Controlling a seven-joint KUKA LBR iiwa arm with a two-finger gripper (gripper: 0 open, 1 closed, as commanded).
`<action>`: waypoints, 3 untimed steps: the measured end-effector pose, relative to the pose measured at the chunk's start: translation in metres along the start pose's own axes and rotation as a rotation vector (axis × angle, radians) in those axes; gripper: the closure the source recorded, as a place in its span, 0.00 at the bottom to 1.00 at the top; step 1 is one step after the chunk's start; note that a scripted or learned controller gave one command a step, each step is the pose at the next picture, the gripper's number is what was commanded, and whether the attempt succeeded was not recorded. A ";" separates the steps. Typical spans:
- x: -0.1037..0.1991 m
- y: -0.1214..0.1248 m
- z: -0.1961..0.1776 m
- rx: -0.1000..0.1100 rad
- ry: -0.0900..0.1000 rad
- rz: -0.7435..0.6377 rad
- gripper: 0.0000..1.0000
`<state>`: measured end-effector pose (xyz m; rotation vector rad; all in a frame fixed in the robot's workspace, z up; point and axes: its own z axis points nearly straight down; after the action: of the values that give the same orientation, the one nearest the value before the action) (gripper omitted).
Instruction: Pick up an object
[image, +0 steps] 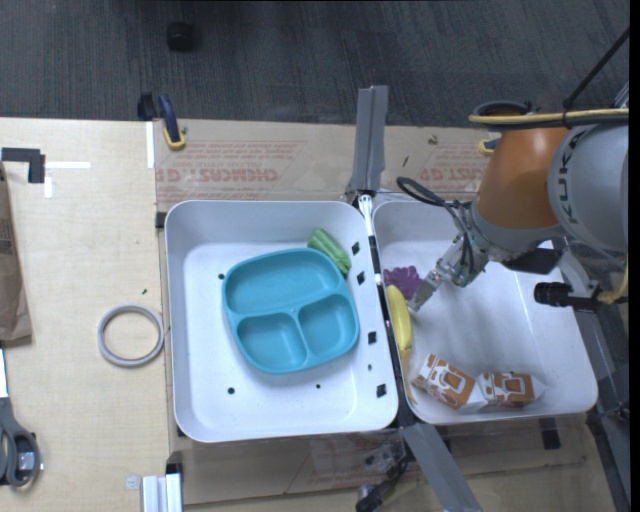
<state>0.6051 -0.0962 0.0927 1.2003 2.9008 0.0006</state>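
My gripper (424, 293) hangs low over the left part of the right bin (520, 330). Its tip is just beside the purple toy (402, 278) and above the yellow banana (399, 317), which lies along the bin's left wall. I see nothing held between the fingers. An orange and white snack box (443, 382) and a second small carton (508, 388) lie at the right bin's front. The left bin (200, 330) holds a blue divided plate (290, 310) with a green object (329, 250) behind it.
A grey divider post (370, 140) stands between the bins at the back. A roll of tape (130, 334) and scissors (15, 450) lie on the bench at the left. The arm's orange band (515, 180) looms over the right bin's back.
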 end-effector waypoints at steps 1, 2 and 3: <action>0.021 -0.020 0.001 0.001 0.002 -0.097 0.00; -0.037 -0.009 0.000 0.000 -0.001 0.007 0.00; 0.038 -0.040 0.001 0.001 0.002 -0.122 0.00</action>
<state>0.5499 -0.0980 0.0919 1.0219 2.9701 0.0006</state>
